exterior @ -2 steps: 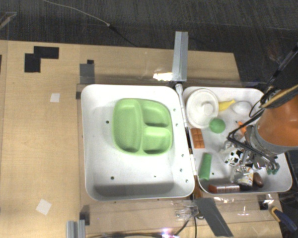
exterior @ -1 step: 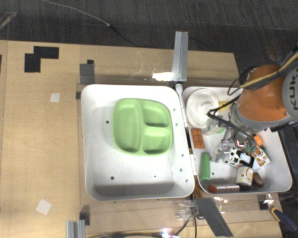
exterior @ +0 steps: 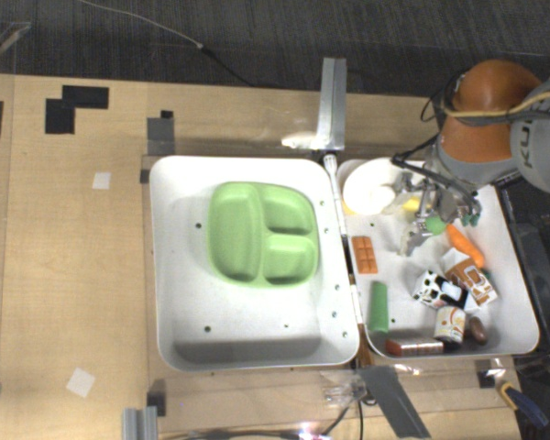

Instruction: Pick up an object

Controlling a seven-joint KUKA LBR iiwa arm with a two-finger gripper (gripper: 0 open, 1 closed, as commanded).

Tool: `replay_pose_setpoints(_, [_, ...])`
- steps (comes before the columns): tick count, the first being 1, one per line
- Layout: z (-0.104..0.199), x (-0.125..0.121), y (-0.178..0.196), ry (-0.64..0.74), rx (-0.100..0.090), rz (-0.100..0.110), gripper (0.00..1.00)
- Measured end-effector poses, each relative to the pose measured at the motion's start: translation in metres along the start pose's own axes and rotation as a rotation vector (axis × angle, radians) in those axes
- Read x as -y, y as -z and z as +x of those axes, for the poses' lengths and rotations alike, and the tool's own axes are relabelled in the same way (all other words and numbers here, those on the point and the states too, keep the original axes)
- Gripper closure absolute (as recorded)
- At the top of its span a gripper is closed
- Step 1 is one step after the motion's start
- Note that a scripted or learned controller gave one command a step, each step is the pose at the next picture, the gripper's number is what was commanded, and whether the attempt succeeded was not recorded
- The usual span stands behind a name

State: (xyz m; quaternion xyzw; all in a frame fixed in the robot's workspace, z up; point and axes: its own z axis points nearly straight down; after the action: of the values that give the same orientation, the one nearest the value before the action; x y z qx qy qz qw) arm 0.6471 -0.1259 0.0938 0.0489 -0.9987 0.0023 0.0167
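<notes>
A: How far along was the task judged to be?
B: Barely begun. Right of the green tray (exterior: pixel 261 232), the gripper (exterior: pixel 422 232) was held spread, nothing pinched; the carrot (exterior: pixel 465 244) was left just beside it.

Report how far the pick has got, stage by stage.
Done: the arm has reached over the right bin and the gripper sits low among the items, next to the orange carrot. In hand: nothing visibly between the fingers. Left: grasp and lift one object; the green cylinder, brown block and the carrot all lie in the bin. The green divided tray occupies the left bin.
</notes>
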Motion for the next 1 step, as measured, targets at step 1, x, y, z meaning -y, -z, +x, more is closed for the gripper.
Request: replay_pose_setpoints(1, [0.0622,-0.0096,-0.0049,-0.006,0.048,0.000,0.00])
